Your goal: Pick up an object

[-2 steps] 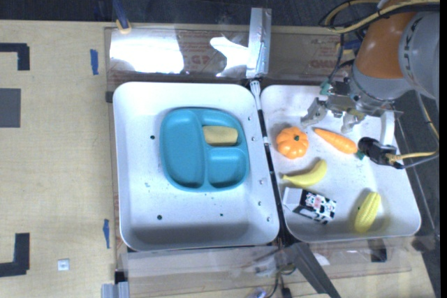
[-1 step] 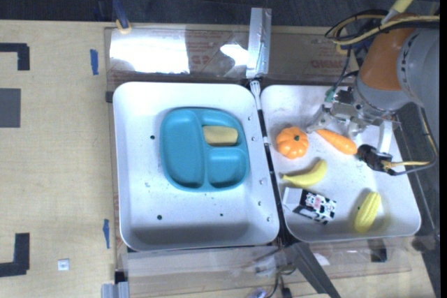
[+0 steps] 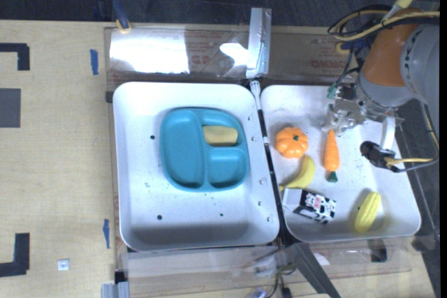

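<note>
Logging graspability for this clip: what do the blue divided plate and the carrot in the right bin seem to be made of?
Blue divided plate: looks like moulded plastic, matte to satin, judging by its even colour and rounded compartment walls. Carrot: probably a plastic or rubber toy, with flat uniform orange and a smooth surface; too small to tell hard from soft.

**A robotics lab test bench seen from above**

The setting is a robotics lab. A pale wooden bench marked with black tape squares and blue tape tabs carries two shallow white bins side by side. A grey industrial arm with an orange band and loose yellow cables reaches in. Toy plastic foods serve as test objects.
</note>
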{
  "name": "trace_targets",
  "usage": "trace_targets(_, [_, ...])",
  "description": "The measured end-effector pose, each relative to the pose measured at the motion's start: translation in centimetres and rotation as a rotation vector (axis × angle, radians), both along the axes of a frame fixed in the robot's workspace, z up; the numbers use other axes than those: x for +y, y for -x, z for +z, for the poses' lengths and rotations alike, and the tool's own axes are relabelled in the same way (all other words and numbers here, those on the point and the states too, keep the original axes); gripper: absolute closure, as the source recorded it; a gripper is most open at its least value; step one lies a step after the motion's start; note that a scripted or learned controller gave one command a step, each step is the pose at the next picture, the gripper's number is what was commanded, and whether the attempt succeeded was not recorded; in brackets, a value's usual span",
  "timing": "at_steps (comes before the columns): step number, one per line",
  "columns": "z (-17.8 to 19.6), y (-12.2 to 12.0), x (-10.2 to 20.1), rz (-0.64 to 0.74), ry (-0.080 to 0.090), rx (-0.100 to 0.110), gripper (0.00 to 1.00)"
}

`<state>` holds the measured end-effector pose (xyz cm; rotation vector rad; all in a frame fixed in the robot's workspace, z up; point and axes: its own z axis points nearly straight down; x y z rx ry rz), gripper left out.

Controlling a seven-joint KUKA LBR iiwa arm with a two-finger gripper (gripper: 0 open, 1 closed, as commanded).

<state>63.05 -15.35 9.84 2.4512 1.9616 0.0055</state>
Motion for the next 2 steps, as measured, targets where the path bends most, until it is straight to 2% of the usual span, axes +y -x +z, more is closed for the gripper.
trace_targets(1, [11.2,5.3,3.9,0.064,0.001,-0.004,1.0])
trace_targets(2, [10.5,2.8,-2.0,0.078,0.003,0.003,1.0])
